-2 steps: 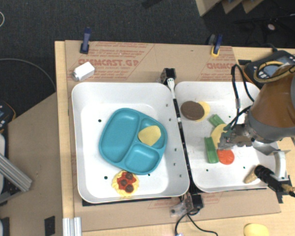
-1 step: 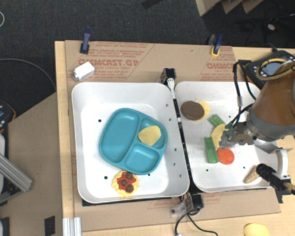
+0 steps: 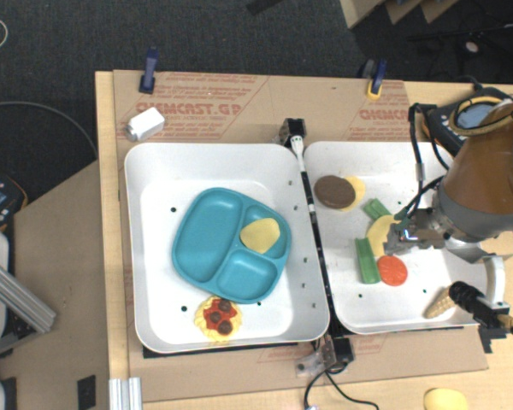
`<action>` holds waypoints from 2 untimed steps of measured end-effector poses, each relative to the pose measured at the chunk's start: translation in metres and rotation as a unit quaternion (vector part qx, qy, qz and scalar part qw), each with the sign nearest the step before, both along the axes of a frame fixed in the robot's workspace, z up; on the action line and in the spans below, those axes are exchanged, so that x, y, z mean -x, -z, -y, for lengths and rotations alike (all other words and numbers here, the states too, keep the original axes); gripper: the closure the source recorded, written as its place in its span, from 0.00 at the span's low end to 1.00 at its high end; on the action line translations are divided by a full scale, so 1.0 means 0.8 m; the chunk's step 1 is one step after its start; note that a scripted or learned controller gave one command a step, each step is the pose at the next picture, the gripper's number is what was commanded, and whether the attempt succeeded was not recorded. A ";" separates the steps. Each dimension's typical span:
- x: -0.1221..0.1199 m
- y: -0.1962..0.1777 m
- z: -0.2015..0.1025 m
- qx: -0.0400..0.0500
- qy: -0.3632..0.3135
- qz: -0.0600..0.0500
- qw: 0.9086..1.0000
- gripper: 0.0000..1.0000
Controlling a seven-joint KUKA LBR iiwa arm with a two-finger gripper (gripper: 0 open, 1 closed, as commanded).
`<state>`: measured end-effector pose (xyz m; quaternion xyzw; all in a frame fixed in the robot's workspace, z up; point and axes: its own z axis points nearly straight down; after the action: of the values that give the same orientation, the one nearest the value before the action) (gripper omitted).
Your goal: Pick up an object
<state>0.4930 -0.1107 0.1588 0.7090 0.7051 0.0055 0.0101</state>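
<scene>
Currently the tool (image 3: 402,236) sits low in the right bin (image 3: 427,323), right of centre, just beside the yellow banana-shaped toy (image 3: 378,229) and red tomato toy (image 3: 392,271). Its opening cannot be determined. Centre it over one toy, clear of the green pieces (image 3: 367,260), before closing.

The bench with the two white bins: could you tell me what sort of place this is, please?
Probably a robotics lab test bench: two shallow white plastic bins clamped onto a cardboard-covered board, toy foods such as a red plastic tomato, and the grey arm's gripper over them.
</scene>
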 end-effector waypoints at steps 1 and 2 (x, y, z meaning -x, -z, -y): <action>-0.001 -0.012 0.000 0.001 0.000 0.001 1.000 1.00; -0.001 -0.025 0.000 0.001 0.000 0.002 1.000 1.00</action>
<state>0.4941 -0.1108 0.1786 0.7090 0.7050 0.0065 0.0126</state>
